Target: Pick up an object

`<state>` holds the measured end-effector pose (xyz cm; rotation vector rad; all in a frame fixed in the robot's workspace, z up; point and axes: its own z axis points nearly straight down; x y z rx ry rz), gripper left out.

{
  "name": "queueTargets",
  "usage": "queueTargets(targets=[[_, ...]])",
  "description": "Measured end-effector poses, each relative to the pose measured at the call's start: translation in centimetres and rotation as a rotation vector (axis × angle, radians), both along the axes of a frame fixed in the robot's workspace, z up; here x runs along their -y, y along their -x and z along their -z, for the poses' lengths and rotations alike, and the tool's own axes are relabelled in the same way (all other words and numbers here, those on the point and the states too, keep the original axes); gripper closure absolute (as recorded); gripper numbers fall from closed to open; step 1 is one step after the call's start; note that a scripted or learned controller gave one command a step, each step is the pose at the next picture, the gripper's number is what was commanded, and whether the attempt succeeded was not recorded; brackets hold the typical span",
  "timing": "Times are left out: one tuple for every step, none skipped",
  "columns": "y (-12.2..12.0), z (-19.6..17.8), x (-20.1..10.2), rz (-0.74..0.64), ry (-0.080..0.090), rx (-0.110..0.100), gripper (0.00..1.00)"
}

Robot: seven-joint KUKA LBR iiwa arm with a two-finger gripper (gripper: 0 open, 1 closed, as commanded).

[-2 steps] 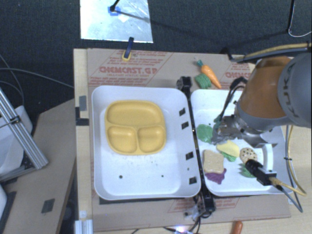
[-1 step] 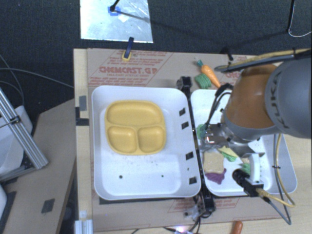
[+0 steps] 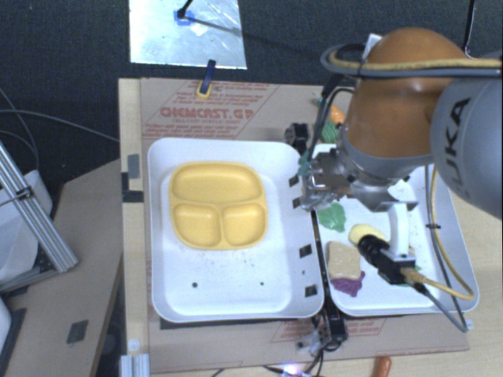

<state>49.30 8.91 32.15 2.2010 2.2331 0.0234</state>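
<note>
- Arm nearest cam, over right bin, prob. lining up a pick.
- Jaws: can't tell, hidden.
- Sponge, green toy below.
- Yellow tray in left bin.

red "chemcast gp" on the board; "uka" on the arm.

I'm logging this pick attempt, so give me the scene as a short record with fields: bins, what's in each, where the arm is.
left bin: holds a yellow divided tray, three compartments
right bin: holds a green piece, a yellow piece, a tan block, a purple piece
arm: over the right bin, covering its upper part
claw: hidden under the arm, state cannot be told
bench: brown board with red lettering under the bins
</note>
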Motion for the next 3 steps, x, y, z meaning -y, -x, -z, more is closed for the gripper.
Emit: queueTargets(targets=[[0.6, -3.1, -1.6, 0.007, 0.004, -0.01, 1.0], [0.6, -7.2, -4.8, 0.006, 0.003, -0.009, 1.0], [0.6, -8.1, -4.6, 0.004, 0.005, -0.01, 1.0]])
